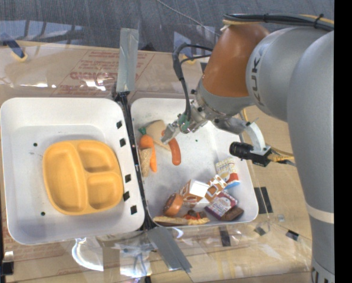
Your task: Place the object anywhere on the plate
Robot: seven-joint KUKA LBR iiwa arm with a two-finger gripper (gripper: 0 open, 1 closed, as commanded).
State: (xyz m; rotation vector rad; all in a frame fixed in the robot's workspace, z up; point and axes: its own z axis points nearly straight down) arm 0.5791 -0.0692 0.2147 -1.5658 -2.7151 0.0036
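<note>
The pincer [177, 130] hangs over the right bin [246, 184] — a sausage [175, 152] lies just below it; whether its fingers are spread, I cannot tell.

Plate [81, 175] unobstructed; right bin [234, 149] cluttered

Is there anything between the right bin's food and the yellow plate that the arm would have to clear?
Only the two bins' adjoining rims, between the hot dog near the gripper and the yellow plate. The carrot lies beside that rim. Nothing visible sits on the plate.
</note>
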